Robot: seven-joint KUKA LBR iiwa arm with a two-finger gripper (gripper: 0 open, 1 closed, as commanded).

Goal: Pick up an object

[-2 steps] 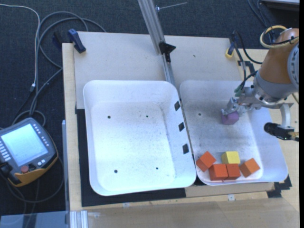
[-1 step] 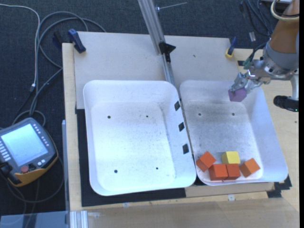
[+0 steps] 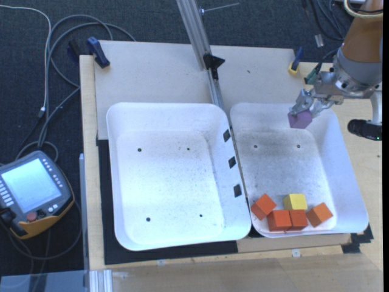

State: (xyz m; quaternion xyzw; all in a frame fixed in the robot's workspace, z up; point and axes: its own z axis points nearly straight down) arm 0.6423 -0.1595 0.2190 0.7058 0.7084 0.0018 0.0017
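Writing is something I cannot find on any block or bin; the pendant (image 3: pixel 33 190) at the left has a lit screen, but it is too small for me to read.

My arm (image 3: pixel 363 38) comes in from the upper right, and its top is cut off by the edge of the view. The tool (image 3: pixel 306 107) hangs over the far right corner of the right bin (image 3: pixel 346 169). A purple block (image 3: pixel 299 119) sits right at the tip of the tool, between its fingers, so I see the tool clamped on the purple block. The block looks about as wide as it is tall, so I cannot pick out a long side. It sits a bit tilted. I cannot tell if it is lifted off the bin wall or touching it.

Near the front edge of the right bin lie more blocks in a bunch: an orange block (image 3: pixel 263 205) at the left, a red pair (image 3: pixel 288 219) in the middle, a yellow block (image 3: pixel 297 201) just behind them, and one more orange one (image 3: pixel 320 214) at the right. They touch or nearly touch each other.

On the worktop (image 3: pixel 152 72) the left bin (image 3: pixel 121 126) has just dark specks. A metal pole (image 3: pixel 194 26) slants down between the bins.
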